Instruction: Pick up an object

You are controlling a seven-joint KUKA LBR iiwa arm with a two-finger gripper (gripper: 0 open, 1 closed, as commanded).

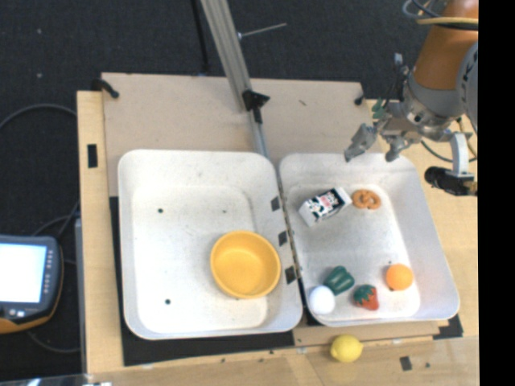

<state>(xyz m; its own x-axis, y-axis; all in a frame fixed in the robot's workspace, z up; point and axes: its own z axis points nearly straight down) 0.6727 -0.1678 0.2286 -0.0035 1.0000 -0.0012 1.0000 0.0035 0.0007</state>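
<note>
My gripper [374,148] hangs above the far edge of the right bin [418,215], fingers spread open with nothing between them. Below it in that bin lie a black-and-white milk carton [324,205] and a small brown pretzel [366,199]. Nearer the front of the same bin sit an orange [398,277], a red strawberry [367,297], a green pepper-like toy [339,280] and a white ball [322,300]. A yellow bowl [245,264] rests in the left bin [161,215], near its right front.
A yellow lemon [346,348] lies on the bench in front of the right bin. A slanted metal pole [229,51] rises from behind the bins' shared edge. A tablet-like screen [24,280] sits at the far left, off the bench.
</note>
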